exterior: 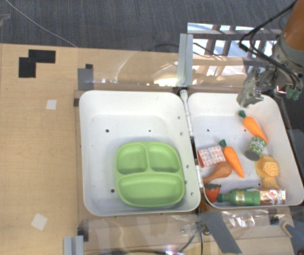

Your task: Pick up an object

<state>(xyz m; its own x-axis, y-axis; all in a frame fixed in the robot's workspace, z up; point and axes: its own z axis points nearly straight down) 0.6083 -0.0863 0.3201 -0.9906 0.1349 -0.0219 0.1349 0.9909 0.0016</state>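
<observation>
From the camera view, I am hanging my claw [249,95] over the far corner of the right bin [215,113], gripping nothing; how wide it is parted I cannot tell. Just below it the upper carrot [254,126] is lying, with a small can [255,147] beyond. I judge I am approaching: next I must lower squarely over that carrot.

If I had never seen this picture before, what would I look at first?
Probably the big green divided plate, lying alone in the left bin. Next, the bright pile of toy food in the right bin: two carrots and a green bottle along the near edge. Above that bin's far corner hangs the robot's gripper.
</observation>
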